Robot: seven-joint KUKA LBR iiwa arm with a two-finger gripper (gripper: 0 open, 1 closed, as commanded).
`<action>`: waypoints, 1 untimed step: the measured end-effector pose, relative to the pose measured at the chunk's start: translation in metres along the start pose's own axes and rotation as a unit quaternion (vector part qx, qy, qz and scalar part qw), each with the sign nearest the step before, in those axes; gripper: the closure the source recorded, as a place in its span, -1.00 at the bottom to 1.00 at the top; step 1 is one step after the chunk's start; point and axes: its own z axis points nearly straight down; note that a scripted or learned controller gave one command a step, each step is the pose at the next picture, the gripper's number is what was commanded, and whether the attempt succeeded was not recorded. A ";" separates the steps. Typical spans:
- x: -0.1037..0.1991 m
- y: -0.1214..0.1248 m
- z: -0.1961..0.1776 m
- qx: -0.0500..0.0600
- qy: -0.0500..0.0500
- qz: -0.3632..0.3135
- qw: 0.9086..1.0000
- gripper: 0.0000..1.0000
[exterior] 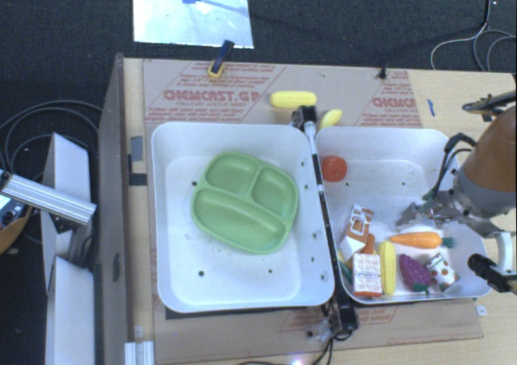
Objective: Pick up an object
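The right bin [388, 153] holds several toy foods. A red ball-shaped piece [334, 167] lies near its left wall. At the front sit a white and orange carton [358, 224], an orange box [367, 273], a yellow corn-like piece [388, 266], purple grapes [414, 272], a carrot [417, 239] and a small bottle [442, 269]. My gripper [428, 211] hangs low over the right side of this bin, just behind the carrot. Nothing is visibly held in it.
The left bin [178, 274] holds a green divided plate [245, 202]. Two yellow objects [293, 99] lie on the cardboard behind the bins. The divider [317, 169] between the bins runs front to back. The grey arm with its orange band [494, 157] enters from the right.
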 end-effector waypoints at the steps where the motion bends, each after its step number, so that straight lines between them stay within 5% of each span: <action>1: -0.001 -0.043 0.000 0.000 0.000 0.001 1.000 -1.00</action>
